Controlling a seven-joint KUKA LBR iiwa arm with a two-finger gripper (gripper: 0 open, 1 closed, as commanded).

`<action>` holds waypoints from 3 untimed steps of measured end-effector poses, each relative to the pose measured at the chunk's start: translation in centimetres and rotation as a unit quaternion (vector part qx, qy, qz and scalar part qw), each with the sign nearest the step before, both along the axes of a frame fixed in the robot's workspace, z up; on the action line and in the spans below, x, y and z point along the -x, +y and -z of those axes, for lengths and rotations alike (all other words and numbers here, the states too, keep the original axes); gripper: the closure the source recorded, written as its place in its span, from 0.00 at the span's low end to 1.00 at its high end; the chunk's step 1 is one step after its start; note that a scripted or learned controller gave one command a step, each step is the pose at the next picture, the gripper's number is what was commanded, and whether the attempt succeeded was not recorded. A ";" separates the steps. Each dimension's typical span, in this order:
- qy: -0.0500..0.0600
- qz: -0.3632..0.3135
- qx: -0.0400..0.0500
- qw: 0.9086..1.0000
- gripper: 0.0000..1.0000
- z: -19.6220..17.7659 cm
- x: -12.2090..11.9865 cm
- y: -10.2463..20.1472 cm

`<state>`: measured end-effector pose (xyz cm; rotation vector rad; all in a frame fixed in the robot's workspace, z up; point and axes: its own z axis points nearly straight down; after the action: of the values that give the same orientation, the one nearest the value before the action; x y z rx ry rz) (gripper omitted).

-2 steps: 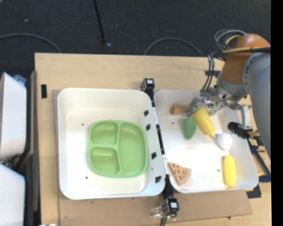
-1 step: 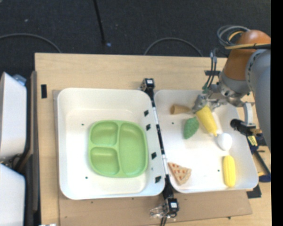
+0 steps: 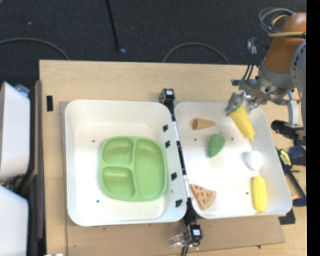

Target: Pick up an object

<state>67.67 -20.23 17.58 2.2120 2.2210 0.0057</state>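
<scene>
Camera view: the gripper [image 3: 239, 104] is at the far edge of the right bin [image 3: 230, 196], fingers pinched on the upper end of a yellow corn cob [image 3: 244, 124], which hangs slanting down toward the bin floor, its lower end near or just touching it; contact there cannot be confirmed. The cob appears to be a moulded plastic toy: judged light, stiff and somewhat slick, so an end grip may let it swing or slip; a hold nearer mid-length would be steadier. Also in the right bin: a tan cone [image 3: 203, 124], a knobbly green piece [image 3: 216, 144], a smooth white egg shape [image 3: 252, 159], a yellow banana-like piece [image 3: 259, 193] and a pizza wedge [image 3: 204, 196]. The left bin [image 3: 82, 207] holds a glossy green divided tray [image 3: 133, 168].
</scene>
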 end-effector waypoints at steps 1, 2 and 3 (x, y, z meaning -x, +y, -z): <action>-0.001 -0.001 0.000 1.000 1.00 -6.5 -0.1 0.3; 0.001 -0.001 0.000 1.000 1.00 -10.4 -0.2 0.2; 0.003 -0.001 -0.001 1.000 1.00 -10.8 0.7 5.6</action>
<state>66.96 -14.62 28.36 2.2145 2.2261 0.0016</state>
